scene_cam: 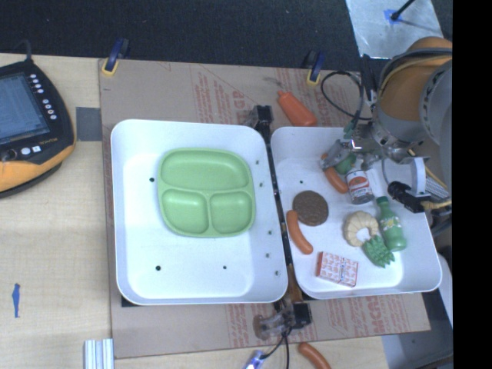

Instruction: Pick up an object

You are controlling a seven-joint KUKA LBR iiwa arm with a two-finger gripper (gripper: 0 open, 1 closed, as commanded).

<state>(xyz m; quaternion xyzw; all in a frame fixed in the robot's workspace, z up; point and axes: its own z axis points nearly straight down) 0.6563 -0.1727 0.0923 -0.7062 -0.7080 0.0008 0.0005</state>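
Pincer [344, 154] low over right bin [304, 279], near small can [358, 187] and sausage [336, 180]. Opening: cannot tell. Centre over one item, descend straight, avoid neighbours.

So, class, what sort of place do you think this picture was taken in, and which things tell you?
Most likely a robotics lab bench. A grey and orange robot arm reaches over two white bins, a handheld control pendant lies on the bench, and clamps hold down the cardboard base.
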